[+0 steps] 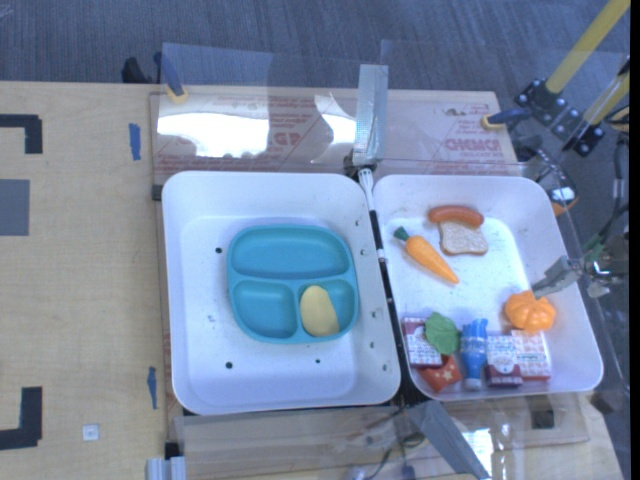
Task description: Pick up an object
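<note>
We see both white bins (190,268) as smooth plastic with a soft sheen. Inside the left bin, the teal divided tray (290,280) looks like matt plastic, and the yellow lump (319,310) in its lower right compartment looks smooth and waxy. Right of that tray, the carrot (430,256) and orange pumpkin (530,311) read as glossy plastic. The bench (70,298) is pale, matt wood.

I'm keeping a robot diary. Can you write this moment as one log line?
stage: reaching | gripper: right bin, beside pumpkin | holding: nothing seen | lemon: on blue tray, left bin
</note>
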Robot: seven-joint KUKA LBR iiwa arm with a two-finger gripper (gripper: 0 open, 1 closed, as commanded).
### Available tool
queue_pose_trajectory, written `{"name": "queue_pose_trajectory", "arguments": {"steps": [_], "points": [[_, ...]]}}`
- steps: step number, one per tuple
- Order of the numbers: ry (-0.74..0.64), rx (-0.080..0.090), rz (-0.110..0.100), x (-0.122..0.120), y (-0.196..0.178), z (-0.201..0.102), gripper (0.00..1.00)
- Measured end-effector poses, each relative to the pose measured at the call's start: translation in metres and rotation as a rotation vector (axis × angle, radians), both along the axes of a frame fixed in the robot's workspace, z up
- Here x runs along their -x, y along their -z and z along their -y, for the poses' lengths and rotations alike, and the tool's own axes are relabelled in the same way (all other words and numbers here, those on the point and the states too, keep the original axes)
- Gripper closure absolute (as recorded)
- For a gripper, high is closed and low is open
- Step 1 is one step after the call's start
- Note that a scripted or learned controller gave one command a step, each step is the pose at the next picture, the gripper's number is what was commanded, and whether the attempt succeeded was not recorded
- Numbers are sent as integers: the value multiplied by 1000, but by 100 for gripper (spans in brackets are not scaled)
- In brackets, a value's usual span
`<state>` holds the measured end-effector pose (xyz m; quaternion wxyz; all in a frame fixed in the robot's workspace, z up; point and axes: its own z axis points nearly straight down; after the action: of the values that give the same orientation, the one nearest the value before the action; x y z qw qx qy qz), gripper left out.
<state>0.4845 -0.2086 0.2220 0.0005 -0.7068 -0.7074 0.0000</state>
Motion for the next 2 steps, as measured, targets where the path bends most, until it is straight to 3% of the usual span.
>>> {"name": "queue_pose_trajectory", "arguments": {"steps": [1,2], "points": [[-185,-3,-4,-54,64,-79,0],[-143,4,10,-113,134,-102,0]]}}
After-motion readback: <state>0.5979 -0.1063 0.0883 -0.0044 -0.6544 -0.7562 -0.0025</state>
